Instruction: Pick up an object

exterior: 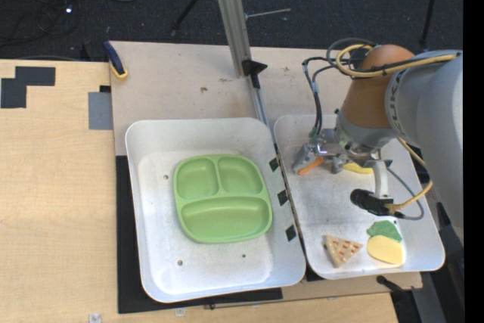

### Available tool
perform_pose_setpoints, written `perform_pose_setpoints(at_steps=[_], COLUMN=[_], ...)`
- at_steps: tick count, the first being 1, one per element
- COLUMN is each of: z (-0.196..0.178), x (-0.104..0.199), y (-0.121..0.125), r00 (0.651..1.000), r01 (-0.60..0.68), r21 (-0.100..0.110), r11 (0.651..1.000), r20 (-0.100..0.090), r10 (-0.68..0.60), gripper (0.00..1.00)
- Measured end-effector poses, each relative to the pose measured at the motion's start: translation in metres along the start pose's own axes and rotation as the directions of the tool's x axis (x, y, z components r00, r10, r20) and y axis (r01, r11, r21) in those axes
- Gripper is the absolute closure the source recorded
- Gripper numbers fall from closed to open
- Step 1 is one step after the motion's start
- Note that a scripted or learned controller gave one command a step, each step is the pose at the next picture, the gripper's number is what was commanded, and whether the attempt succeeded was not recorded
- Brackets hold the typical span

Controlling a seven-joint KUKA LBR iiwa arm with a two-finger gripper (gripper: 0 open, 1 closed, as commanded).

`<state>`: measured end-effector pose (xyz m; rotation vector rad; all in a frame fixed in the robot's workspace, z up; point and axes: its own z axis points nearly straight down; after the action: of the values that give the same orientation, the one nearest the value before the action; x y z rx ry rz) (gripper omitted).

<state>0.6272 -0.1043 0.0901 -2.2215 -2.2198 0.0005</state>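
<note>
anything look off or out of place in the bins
Nothing stands out. The green tray lies flat in the left bin. In the right bin, the pizza slice and yellow fruit lie near the front, and the gripper is low at the back.

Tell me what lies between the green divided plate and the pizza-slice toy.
In the camera view, the two bins' adjoining walls with their black clips lie between the green plate and the pizza-slice toy; otherwise just bare white bin floor.
</note>
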Motion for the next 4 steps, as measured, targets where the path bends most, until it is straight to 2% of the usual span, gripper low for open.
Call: perform_pose_setpoints(at_steps=[1,2,4], z=[-0.011,-0.064,-0.16], x=[0.0,0.004,0.001], y=[0.001,-0.009,-0.007], r00=[1.0,1.0,1.0], r01=[-0.002,0.0,0.001], r21=[-0.001,-0.001,-0.004], r11=[1.0,1.0,1.0], r20=[-0.004,0.001,0.001], r10=[0.002,0.0,-0.001], gripper=[1.0,1.0,1.0])
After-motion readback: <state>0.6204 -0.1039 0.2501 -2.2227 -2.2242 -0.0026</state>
